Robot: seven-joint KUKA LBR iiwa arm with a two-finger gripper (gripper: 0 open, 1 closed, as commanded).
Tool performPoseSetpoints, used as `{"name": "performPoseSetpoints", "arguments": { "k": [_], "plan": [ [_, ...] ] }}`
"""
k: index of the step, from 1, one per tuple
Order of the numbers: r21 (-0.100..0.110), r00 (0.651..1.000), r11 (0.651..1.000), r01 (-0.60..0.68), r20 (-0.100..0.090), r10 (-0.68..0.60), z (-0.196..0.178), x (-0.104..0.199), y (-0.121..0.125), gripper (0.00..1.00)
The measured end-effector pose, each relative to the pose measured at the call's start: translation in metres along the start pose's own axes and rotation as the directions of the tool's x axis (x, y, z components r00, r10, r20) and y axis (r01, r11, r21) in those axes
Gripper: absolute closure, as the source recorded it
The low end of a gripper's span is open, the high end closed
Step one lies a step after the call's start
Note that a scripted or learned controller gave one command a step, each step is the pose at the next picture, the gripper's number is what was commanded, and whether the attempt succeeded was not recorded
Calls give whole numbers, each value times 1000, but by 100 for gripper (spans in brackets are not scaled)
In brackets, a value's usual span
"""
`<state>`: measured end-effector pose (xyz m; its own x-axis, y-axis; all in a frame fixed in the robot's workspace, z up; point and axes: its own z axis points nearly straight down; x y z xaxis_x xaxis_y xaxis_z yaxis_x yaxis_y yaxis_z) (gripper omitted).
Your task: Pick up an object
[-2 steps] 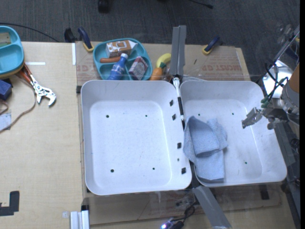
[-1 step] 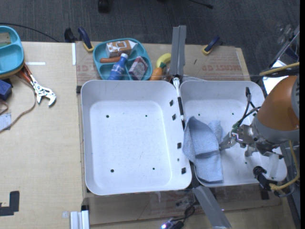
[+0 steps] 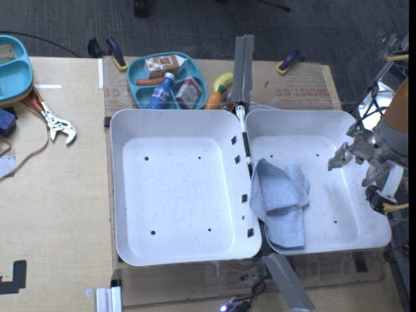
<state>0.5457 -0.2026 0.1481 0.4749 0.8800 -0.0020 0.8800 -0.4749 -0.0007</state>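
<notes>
- The grey cloth point(image 3: 281, 200) lay crumpled in the right bin point(image 3: 338, 130), bunched against that bin's left wall and trailing down toward its near edge.
- It was folded over itself, with one flap pointing toward the bin's middle and a longer flap running down to the front rim.
- The gripper point(image 3: 340, 156) hung at the right side of that same bin, above the floor and well apart from the cloth, with bare white bin floor between them.
- How far its jaws stood apart could not be told from this slanted view, and nothing was seen caught in them.
- The left bin point(image 3: 123, 174) sat just beside the right one, the two rims meeting along a row of black clips.
- Behind the bins stood a teal tray point(image 3: 135, 83) bearing a blue bottle point(image 3: 160, 91) and small packets.
- A yellow banana point(image 3: 223, 81) lay just to the right of that tray.
- A silver wrench point(image 3: 58, 126) rested on the wooden bench point(image 3: 52, 207) to the far left.
</notes>
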Motion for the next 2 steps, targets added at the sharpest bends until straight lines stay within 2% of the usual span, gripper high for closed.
{"name": "performPoseSetpoints", "arguments": {
  "k": [1, 2],
  "plan": [
    [4, 999, 999, -39, -1, 39, 58, -2, -78, 0],
    [2, 992, 992, -129, -1, 129, 57, -7, -75, 0]
  ]
}}
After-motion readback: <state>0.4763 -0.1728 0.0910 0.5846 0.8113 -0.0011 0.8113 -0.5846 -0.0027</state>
